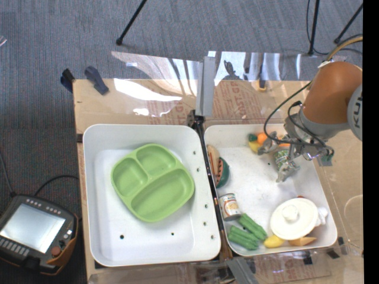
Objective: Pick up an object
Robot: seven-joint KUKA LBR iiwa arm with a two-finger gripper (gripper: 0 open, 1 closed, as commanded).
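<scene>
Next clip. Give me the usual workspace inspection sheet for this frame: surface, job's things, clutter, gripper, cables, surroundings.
Surface: bench with left bin and right bin.
Job's things: right bin holds small can, green pieces, white lidded pot, orange and yellow bits.
Clutter: green divided plate in left bin.
Gripper: gripper low over right bin; grasp unclear.
Cables: black cable looping by the wrist.
Surroundings: handheld screen on carpet, stand legs.

Divided plate (153,182) in left bin (95,158); can (229,206) in right bin (260,188).
</scene>
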